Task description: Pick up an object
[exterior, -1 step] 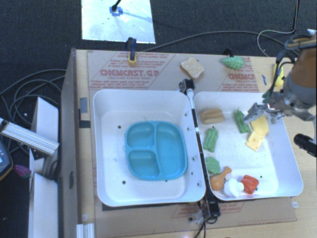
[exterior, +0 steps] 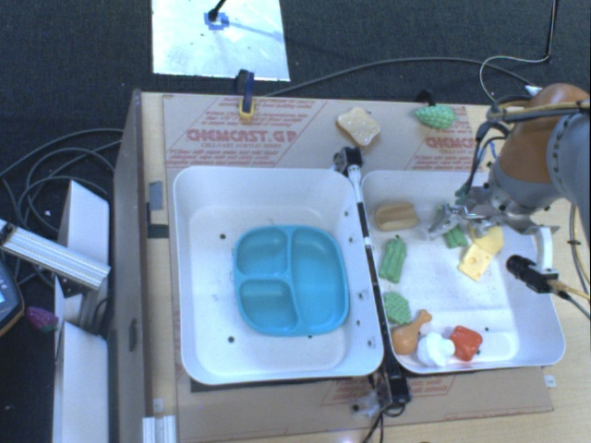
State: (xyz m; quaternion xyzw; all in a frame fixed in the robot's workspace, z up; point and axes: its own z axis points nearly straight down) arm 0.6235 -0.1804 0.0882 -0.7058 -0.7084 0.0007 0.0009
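Camera view has the gripper [exterior: 446,221] low in the right bin [exterior: 503,314], near its back half, with a small green bit [exterior: 454,239] just beside or under its tip and the cheese [exterior: 478,258] touching or nearly touching that bit on the side nearer the arm. Whether the jaws are open or closed I cannot tell, as the metal parts blur together at this size, and nothing can be seen held between them. The likeliest target is the green bit, and the main risk is its closeness to the cheese: a closing grasp could catch both, or pinch only the cheese's edge and let it drop on the lift. The bit is small and lies flat, so the jaws may close above it or push it along the bin floor instead of trapping it. A descent that goes too deep would press into the floor. The bread [exterior: 395,216] and the pod [exterior: 392,259] sit well apart toward the other bin, so they seem safe from a knock.
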